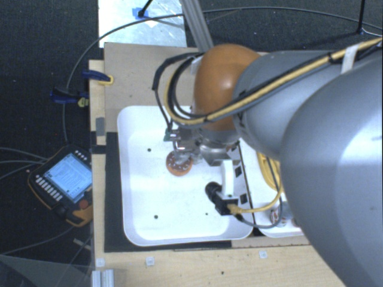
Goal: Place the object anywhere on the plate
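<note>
A small round brown object [178, 164] with a pale centre lies in the left white bin [140, 178], a little above its middle. My gripper [182, 151] hangs right over the object's upper edge, mostly hidden beneath the grey wrist and the orange band [221, 82]. Whether it touches the object I cannot tell. The bulky arm covers most of the right side of the view.
A sliver of the right bin [281, 229] shows under the arm. A black connector with yellow cable [220, 201] dangles over the left bin's right part. A teach pendant [63, 181] lies off the bench at left, and clamps [96, 76] grip the bench's left edge.
</note>
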`<control>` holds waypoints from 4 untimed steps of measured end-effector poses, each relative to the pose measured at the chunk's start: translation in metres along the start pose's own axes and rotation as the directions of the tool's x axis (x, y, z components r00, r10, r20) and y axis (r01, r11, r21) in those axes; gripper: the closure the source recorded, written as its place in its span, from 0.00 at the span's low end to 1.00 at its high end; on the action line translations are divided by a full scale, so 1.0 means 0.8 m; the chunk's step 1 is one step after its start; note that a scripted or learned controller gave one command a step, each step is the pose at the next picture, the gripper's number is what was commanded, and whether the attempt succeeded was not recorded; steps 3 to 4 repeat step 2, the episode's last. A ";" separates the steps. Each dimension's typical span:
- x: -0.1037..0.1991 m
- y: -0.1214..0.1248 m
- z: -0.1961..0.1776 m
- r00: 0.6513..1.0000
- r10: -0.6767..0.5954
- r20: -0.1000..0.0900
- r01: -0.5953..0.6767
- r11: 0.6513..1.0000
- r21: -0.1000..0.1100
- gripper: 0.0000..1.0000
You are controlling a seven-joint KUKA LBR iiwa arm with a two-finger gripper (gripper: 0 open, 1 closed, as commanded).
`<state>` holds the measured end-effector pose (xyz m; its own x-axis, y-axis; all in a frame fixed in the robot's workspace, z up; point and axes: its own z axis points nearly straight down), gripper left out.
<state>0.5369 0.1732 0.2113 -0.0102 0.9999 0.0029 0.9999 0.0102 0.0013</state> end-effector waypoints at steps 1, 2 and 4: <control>0.069 0.005 -0.027 1.000 -0.001 -0.001 0.001 1.000 -0.001 1.00; 0.064 0.005 -0.025 1.000 0.004 0.002 -0.004 1.000 0.001 0.00; 0.064 0.005 -0.025 1.000 0.004 0.002 -0.004 1.000 0.001 0.00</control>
